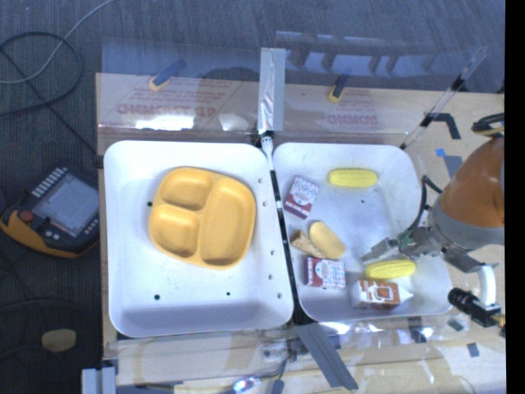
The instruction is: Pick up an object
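At right of frame, in the right bin (408, 171): gripper (390, 249) just above a yellow corn cob (390, 268); finger state impossible to tell. At left, yellow divided tray (202, 216).

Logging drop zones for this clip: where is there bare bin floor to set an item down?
Left bin: bare floor around the yellow divided plate, widest along the near edge. Right bin: a free patch between the upper corn cob and the gripper. Crowded where the red cartons, juice box and lower corn cob cluster.
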Controlling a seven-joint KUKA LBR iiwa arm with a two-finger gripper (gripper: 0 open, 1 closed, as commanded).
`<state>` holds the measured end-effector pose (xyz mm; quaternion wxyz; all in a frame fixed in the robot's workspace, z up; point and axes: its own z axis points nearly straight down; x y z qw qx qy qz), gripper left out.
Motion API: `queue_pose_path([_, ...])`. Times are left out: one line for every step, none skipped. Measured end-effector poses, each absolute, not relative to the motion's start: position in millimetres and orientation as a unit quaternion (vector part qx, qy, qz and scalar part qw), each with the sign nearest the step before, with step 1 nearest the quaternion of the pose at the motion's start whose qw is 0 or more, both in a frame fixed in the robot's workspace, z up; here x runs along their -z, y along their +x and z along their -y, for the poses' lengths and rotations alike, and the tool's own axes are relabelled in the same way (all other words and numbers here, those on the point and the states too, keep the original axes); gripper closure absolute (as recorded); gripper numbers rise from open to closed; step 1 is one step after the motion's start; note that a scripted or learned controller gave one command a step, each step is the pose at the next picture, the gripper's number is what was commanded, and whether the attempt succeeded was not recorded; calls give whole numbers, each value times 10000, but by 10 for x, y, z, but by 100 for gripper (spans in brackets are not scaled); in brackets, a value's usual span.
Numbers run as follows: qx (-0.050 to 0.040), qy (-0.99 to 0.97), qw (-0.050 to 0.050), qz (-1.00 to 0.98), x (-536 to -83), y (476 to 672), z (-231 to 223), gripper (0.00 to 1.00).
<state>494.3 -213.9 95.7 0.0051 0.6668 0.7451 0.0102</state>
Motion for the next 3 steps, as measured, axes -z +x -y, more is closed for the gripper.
queue_pose_path([-28, 6316, 71, -7753, -904, 5673, 1867, 0])
queue_pose_path([-27, 6337, 77, -7735, -909, 4883, 1631, 0])
queue_pose_path([-26, 6209, 74, -7839, -903, 5911, 1267, 0])
